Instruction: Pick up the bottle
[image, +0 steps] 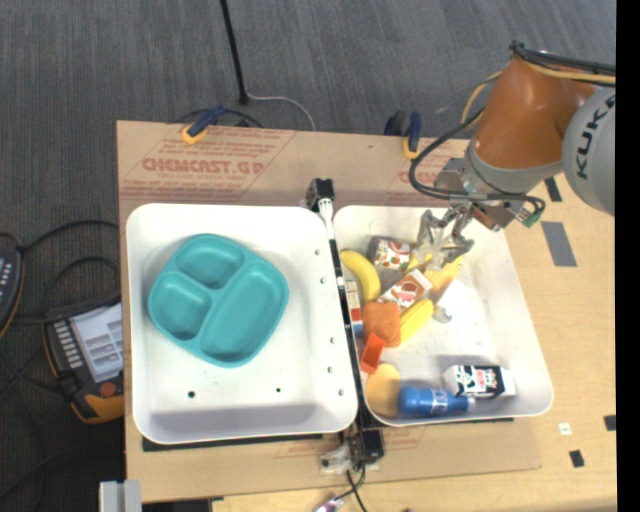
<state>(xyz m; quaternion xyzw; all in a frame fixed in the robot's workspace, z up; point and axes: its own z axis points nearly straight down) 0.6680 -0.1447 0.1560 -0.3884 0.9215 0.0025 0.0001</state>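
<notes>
A blue bottle (424, 401) lies on its side at the front of the right bin (530, 330), between a yellow-orange round fruit (381, 380) and a black-and-white milk carton (478, 380). My gripper (444, 243) hangs over the back of that bin, well behind the bottle. Its metal fingers (432, 232) are spread open and point down, with nothing between them. Just below the fingertips lies a yellow and white item (444, 275).
The right bin also holds a banana (360, 273), two small red-and-white cartons (390, 252) (407, 291) and orange toy pieces (380, 325). A teal divided plate (216, 297) sits in the left bin (160, 400). The arm's orange wrist (525, 110) rises at the upper right.
</notes>
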